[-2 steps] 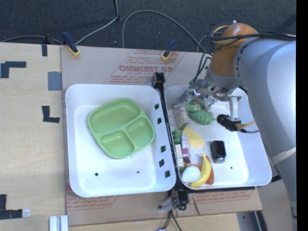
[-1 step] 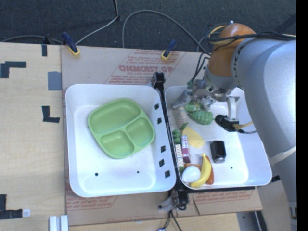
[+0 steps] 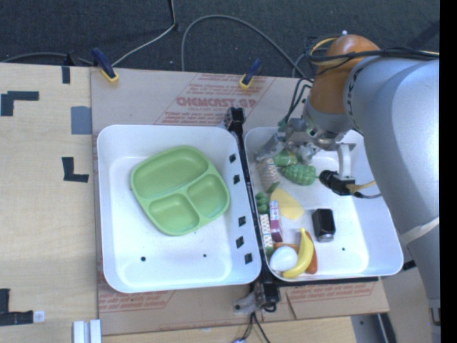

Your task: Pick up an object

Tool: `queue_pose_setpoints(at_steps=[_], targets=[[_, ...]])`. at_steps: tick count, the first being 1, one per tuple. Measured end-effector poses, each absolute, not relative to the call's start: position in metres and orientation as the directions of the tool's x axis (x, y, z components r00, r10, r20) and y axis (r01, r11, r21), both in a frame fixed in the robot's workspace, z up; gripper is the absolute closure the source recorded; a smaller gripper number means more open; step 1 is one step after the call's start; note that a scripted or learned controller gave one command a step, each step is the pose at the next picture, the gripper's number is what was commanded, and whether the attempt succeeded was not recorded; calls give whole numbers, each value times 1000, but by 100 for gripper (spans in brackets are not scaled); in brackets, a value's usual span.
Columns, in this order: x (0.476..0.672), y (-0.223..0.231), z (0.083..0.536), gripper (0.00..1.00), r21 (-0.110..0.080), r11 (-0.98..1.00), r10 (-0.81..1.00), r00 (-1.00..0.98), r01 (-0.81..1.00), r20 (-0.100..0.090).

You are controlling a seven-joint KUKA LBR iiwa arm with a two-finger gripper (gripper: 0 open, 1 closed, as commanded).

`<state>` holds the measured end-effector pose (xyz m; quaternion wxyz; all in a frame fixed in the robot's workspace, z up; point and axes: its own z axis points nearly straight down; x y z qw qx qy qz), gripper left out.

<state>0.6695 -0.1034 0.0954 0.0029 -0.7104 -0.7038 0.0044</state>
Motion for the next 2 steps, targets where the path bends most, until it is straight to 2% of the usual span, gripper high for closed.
queue_pose_setpoints(at_steps=[2], targets=[[670, -105, 95, 0, -12, -7, 1000, 7, 1000, 3]])
